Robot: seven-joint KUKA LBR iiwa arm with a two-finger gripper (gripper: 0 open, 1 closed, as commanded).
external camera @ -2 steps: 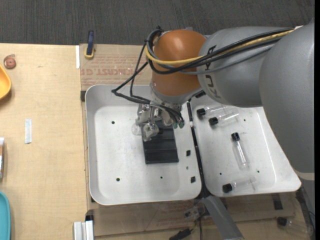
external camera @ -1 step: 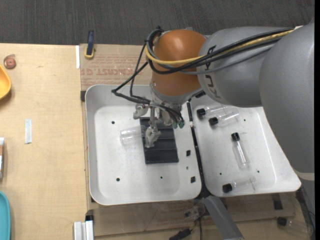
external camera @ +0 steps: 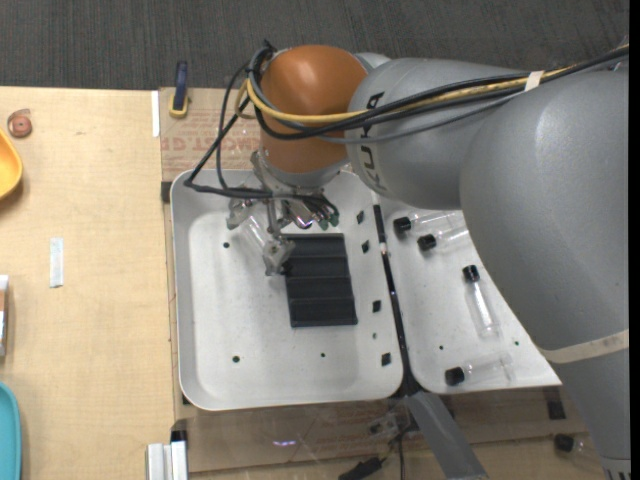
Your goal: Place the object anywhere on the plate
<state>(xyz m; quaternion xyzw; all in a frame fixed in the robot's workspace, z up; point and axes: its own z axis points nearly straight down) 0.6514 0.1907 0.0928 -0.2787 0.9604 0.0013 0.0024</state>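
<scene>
Clear tubes with black caps (external camera: 480, 303) lay apart in the right bin (external camera: 430, 313); couldn't tell which was the object. Gripper (external camera: 272, 253) hung over the left bin (external camera: 225, 313), well clear of the tubes, opening impossible to make out

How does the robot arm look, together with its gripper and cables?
The arm is thick, rounded and grey, with a glossy orange band above the wrist and black lettering beside it. Black and yellow cables run along it and loop around the band. The gripper is small, of silvery metal.
</scene>
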